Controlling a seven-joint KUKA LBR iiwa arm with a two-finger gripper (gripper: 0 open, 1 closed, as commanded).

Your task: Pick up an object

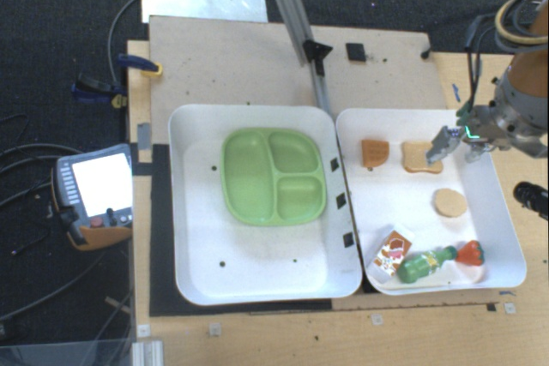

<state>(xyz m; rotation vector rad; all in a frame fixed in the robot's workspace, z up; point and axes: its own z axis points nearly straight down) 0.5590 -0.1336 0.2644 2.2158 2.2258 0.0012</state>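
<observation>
The tool (448, 145) hangs over the toast slice (421, 157) in the right bin (506, 223). Nothing is lifted yet, and I cannot tell its state.

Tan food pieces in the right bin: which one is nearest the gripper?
The toast slice, directly beside the gripper. The darker brown piece lies farther left, and the round cookie sits lower in the bin.

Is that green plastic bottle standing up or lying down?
Lying down: the green plastic bottle rests lengthwise on the right white bin floor.
</observation>
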